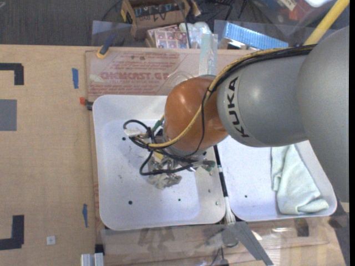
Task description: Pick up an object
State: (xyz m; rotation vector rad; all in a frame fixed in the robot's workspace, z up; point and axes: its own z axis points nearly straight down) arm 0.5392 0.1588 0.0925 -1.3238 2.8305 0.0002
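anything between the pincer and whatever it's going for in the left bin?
Nothing visible stands in the way. The pincer is down in the left bin, right over a small pale object, with bare floor around it. The arm's own wrist and cables hide the contact. The white cloth lies in the right bin.

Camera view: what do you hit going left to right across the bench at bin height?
Bare bench top → left bin → gripper down in that bin → right bin → pale folded cloth in the right bin.
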